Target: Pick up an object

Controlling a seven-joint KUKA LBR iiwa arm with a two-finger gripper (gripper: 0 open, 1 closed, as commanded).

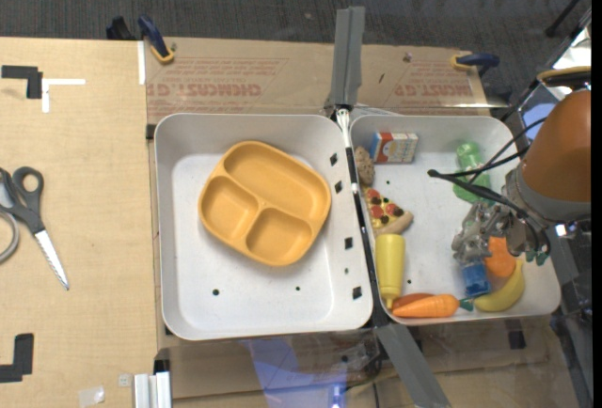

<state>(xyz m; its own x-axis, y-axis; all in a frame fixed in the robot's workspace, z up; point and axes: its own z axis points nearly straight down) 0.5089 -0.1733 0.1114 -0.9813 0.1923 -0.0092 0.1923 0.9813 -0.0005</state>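
A wooden bench (pixel 75 237) is seen beneath two shallow white bins, with flattened cardboard (pixel 245 82) under their far edge and dark carpet beyond. One pair of scissors (pixel 28 218) lies on the bench at the left.

In the left bin (pixel 179 303) one yellow divided plate (pixel 265 202) is placed, its long axis slanting from upper left to lower right.

In the right bin (pixel 428 152) single items are counted: one small carton (pixel 395 147), one green object (pixel 468 169), one pizza slice toy (pixel 386 211), one yellow bottle (pixel 389 265) lying lengthwise along the divider, one carrot (pixel 425 305) lying crosswise along the near wall, one banana (pixel 503 291) curved at the near right corner, and one blue block (pixel 475 280).

The gripper (pixel 478 242) is lowered over the blue block and an orange item (pixel 500 261); whether it is apart or together cannot be told.
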